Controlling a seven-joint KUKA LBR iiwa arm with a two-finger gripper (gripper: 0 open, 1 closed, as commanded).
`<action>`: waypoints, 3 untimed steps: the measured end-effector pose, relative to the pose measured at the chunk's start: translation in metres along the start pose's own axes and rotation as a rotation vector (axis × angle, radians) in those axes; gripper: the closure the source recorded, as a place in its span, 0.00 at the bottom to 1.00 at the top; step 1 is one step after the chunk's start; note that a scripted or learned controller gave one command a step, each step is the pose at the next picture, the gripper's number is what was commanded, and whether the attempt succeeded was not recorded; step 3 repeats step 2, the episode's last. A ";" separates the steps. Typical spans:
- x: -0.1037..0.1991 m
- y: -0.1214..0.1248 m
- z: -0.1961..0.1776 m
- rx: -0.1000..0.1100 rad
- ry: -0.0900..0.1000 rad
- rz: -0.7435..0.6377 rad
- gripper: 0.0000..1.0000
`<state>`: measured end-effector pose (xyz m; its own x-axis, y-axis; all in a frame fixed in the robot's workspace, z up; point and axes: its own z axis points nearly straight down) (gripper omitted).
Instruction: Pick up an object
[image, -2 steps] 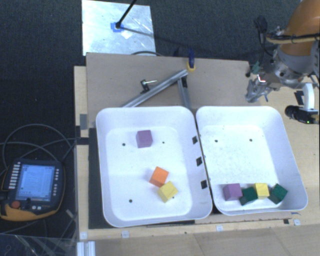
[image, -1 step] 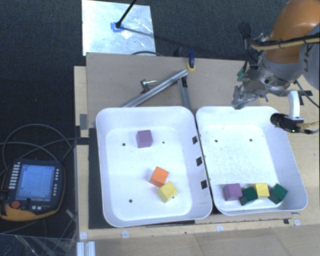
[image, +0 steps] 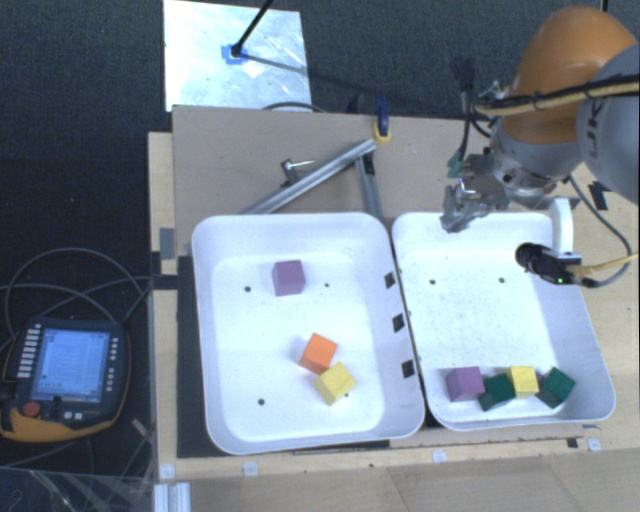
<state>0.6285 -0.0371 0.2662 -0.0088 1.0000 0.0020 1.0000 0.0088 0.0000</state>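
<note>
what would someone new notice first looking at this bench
Probably the arm's big orange band at the top right, with the end effector hanging over the far edge of the right bin. Next come the colored cubes: a purple cube, an orange cube and a yellow cube spread in the left bin, and four more lined up along the right bin's near wall.

Bright, even light – soft focus, faint shadows.

A tan table is set on dark carpeted floor, with a shiny silver sheet laid far left and a teach pendant near left.
</note>
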 end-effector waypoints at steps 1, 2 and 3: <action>0.058 -0.012 0.005 0.001 0.001 -0.002 1.00; 0.100 -0.034 0.021 0.003 0.000 -0.001 1.00; 0.100 -0.034 0.021 0.003 0.000 -0.001 1.00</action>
